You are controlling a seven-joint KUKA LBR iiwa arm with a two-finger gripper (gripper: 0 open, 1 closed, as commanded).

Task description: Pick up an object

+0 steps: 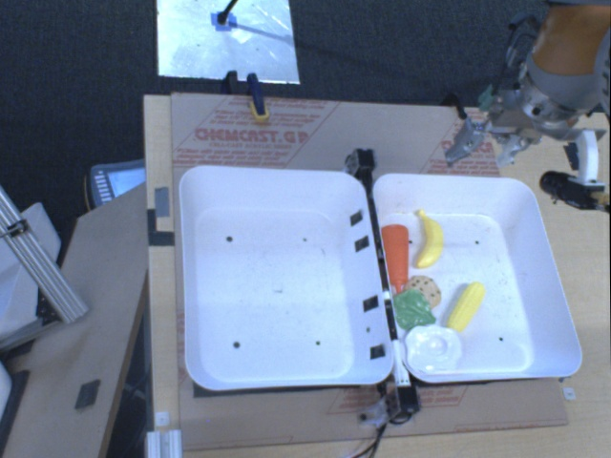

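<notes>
Left bin (277, 284) — white, shallow, sitting on the bench with its right wall against the divider between the two bins. Only small dark dots show on its floor.

Right bin (535, 256) — all objects sit in its left half. An orange carrot (395, 256) lies lengthwise along the left wall, near the bin's far-left corner. Just to its right a yellow banana (430, 239) lies close beside it, apart by a thin gap. Below the carrot a green leafy piece (412, 308) lies against the left wall, touching a brown speckled cookie (426, 290) at its upper right. A yellow corn cob (466, 305) lies tilted, near the middle of the floor. A white, round, egg-like piece (434, 347) rests in the near-left corner.

Gripper (470, 147) — hangs beyond the right bin's far edge, over the cardboard sheet, apart from every object. Fingers look slightly parted, nothing between them. The orange band shows higher up the arm (568, 51), at the top-right corner.
</notes>
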